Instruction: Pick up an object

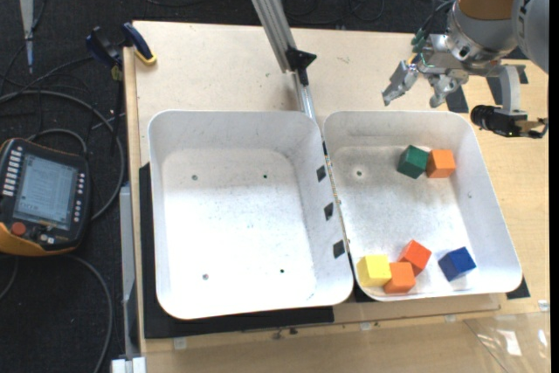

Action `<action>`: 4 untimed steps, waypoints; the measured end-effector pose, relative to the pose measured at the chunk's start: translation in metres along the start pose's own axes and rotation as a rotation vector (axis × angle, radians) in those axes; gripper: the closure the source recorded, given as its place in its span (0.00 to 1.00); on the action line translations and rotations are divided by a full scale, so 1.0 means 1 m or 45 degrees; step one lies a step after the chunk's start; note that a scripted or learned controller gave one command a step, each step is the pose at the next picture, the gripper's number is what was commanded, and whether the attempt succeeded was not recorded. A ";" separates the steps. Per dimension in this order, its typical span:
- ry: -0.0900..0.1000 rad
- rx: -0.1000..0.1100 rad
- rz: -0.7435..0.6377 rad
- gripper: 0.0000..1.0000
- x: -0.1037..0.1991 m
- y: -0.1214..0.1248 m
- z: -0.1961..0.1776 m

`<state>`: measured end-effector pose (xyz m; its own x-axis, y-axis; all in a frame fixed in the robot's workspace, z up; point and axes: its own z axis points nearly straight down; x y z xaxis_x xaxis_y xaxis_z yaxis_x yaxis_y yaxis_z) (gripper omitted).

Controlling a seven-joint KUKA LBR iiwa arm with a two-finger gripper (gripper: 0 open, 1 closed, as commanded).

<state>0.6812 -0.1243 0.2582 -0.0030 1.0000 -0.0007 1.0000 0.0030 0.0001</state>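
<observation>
The gripper [419, 86] is hovering above the bench just beyond the far rim of the right bin [489, 188], its fingers spreading wide with nothing between them. A green cube [413, 161] is lying in that bin's far part, below and near the gripper, touching an orange cube [441, 162] beside it.

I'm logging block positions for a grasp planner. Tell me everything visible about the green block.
The green block is a small, matte, solid-looking cube, resting slightly turned on the floor of the right bin, towards its far side. Its right face touches an orange block. The tool hangs above the bin's far rim, clear of it.
</observation>
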 end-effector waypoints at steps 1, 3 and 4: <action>0.000 0.009 0.008 0.00 -0.041 -0.014 0.094; -0.015 -0.034 0.003 0.00 -0.048 -0.027 0.141; -0.017 -0.039 0.005 0.00 -0.037 -0.027 0.144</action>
<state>0.6540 -0.1610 0.1140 0.0009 0.9999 -0.0137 0.9995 -0.0005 0.0308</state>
